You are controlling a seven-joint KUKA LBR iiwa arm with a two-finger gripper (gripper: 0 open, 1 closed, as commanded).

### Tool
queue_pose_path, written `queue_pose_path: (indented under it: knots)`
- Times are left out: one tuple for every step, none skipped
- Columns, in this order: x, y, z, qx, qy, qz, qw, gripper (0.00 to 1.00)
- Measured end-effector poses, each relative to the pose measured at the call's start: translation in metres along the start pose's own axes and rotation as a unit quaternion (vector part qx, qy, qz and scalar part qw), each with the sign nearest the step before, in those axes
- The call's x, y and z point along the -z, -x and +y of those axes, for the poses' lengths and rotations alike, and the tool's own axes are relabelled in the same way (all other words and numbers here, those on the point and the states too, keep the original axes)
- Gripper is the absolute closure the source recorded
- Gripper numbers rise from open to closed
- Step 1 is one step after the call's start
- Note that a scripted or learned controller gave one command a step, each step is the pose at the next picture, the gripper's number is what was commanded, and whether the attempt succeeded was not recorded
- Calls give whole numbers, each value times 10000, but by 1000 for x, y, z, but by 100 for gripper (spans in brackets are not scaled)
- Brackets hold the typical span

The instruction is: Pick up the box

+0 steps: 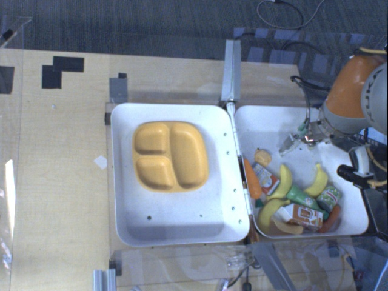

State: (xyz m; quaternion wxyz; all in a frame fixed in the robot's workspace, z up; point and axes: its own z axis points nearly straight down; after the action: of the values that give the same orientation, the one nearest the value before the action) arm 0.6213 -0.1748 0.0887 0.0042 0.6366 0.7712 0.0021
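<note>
While among toys, box (301, 216) below gripper (297, 139)

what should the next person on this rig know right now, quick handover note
Gripper: over the right bin's upper part, nothing seen between its fingers; open or shut unclear.
Box: lying in the toy pile at the right bin's lower end, beside the bananas and can.
Left bin: holds the yellow divided tray.
Done: nothing; box not lifted.
Left: reach the box, grasp, lift.
</note>
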Motion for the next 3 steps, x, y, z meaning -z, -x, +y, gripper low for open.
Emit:
queue_pose_path:
  knots:
    - [-2, -35, 57, -445, -5, 8, 9990, 0]
    - [1, -27, -17, -179, 4, -1, 9998, 0]
    - [-2, -33, 57, -209, -6, 7, 9998, 0]
